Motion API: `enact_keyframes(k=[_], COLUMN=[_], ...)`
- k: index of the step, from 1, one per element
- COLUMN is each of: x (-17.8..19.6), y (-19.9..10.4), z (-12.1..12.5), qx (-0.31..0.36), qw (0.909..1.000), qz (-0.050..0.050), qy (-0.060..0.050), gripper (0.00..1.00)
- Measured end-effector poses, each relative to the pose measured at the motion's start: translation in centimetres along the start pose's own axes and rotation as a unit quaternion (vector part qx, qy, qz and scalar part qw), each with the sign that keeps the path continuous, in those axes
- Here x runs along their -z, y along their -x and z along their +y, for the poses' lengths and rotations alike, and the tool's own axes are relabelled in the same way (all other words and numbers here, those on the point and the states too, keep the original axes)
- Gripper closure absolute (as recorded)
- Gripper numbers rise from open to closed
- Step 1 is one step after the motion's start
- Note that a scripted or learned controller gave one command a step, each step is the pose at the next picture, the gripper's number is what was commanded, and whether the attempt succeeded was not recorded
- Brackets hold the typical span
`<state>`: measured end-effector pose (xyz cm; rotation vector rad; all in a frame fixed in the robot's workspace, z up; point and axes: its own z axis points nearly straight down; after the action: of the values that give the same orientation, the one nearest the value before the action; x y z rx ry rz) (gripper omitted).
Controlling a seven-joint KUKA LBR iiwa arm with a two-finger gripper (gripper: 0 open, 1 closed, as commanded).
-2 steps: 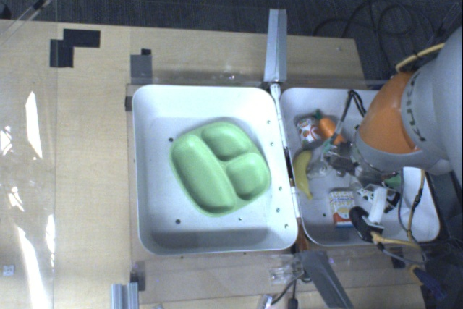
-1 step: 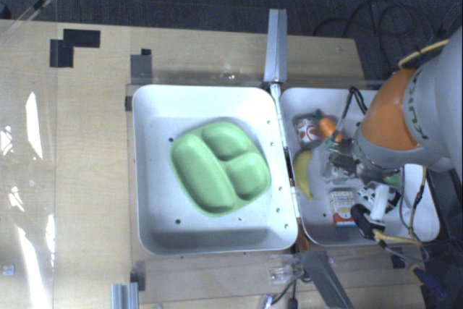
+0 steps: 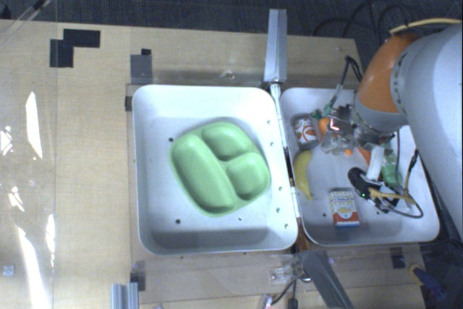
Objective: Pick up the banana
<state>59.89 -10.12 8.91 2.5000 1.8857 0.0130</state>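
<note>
Right now the banana (image 3: 303, 174) lies in the right bin (image 3: 416, 228), close against its left wall, running lengthwise along that wall with its lower end curving slightly inward. I judge it light and fairly firm along its length but soft-skinned, so a hard squeeze would bruise it; the peel looks smooth and could slip if I pinched near a tapered tip. I would take it across the thick middle, closing across its short width, though the wall just beside it leaves little room for a finger on that side. Just above it stands a small can (image 3: 306, 130) with orange and white markings, and below and to the right lies a small carton (image 3: 344, 208), near but apart from the fruit. The gripper (image 3: 338, 134) hangs over the upper middle of the bin, to the right of the can and above the banana, among cables and small clutter; I cannot tell its state from this view, and I see nothing held. The left bin (image 3: 152, 228) holds a green divided tray (image 3: 219, 168).
</note>
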Motion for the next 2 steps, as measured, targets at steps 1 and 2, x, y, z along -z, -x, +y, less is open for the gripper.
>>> enact_keyframes(k=[1, 2], x=[-0.1, -0.3], y=[0.1, 1.9], z=[-0.1, 4.9], qx=[-0.001, -0.004], qw=[1.0000, 1.0000], qz=[-0.001, -0.001], qy=[-0.002, -0.003], gripper=[0.00, 0.00])
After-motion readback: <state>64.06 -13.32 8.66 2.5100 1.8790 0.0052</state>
